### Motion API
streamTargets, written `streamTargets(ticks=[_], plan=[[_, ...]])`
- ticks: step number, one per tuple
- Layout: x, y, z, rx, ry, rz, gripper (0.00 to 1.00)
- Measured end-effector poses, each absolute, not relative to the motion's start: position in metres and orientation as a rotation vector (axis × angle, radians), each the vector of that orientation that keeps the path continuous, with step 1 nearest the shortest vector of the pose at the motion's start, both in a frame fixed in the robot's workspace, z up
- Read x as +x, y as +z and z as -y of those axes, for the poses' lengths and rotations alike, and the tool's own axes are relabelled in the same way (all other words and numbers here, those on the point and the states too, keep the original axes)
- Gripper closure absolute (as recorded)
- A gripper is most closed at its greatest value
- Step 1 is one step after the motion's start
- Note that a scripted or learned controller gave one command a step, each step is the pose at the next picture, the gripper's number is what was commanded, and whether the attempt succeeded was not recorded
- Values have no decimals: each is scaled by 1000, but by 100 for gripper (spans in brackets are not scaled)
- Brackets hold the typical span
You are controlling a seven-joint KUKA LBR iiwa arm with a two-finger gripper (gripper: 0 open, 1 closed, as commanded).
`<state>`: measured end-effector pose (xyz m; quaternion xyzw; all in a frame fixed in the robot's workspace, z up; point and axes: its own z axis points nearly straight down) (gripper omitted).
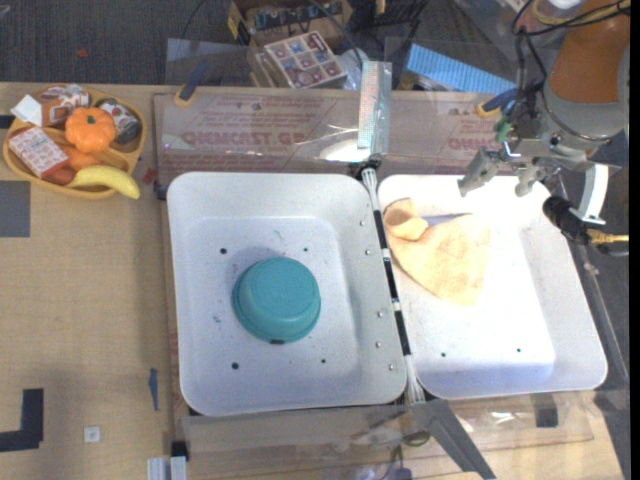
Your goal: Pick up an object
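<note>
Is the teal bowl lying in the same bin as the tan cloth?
No, the teal bowl sits in the left bin, while the tan cloth lies in the right bin.

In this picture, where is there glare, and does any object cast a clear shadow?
Camera view: glare washes out the right bin near its top edge, under the gripper; the teal bowl in the left bin casts only a faint, soft shadow.

Matt teal bowl (277, 299), likely plastic; soft tan cloth (445, 255); smooth white plastic bins (190, 218)
</note>
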<state>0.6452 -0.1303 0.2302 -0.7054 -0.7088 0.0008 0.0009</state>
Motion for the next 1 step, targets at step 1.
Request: streamTargets(ticks=[1], plan=[[648, 102, 119, -2125, 1, 2313, 0]])
